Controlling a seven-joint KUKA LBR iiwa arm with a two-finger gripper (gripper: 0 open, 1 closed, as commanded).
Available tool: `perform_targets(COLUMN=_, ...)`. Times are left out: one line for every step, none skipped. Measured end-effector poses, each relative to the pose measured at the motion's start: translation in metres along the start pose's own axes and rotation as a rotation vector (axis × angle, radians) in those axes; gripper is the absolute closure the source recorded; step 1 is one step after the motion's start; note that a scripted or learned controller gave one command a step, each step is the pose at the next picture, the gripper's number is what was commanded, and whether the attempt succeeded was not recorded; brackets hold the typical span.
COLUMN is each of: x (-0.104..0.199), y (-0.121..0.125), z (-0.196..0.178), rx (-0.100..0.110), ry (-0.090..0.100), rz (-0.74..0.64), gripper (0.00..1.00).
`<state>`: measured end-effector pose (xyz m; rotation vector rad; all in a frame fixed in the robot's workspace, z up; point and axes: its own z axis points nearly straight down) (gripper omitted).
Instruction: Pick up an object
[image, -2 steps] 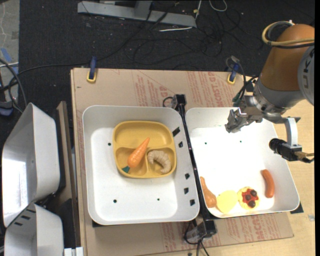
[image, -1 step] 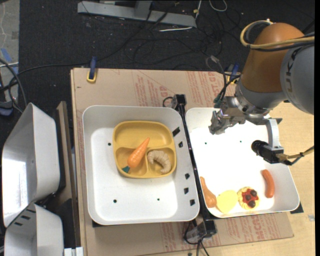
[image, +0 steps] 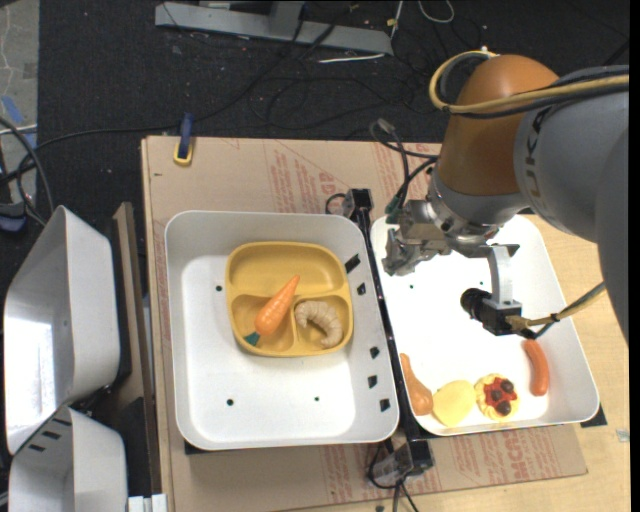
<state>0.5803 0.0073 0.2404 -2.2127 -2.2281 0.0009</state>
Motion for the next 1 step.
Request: perform_targets(x=0.0485, y=-0.0069, z=0.0130, rx=0.001, ry=0.001, rz=-0.001, gripper=1.00)
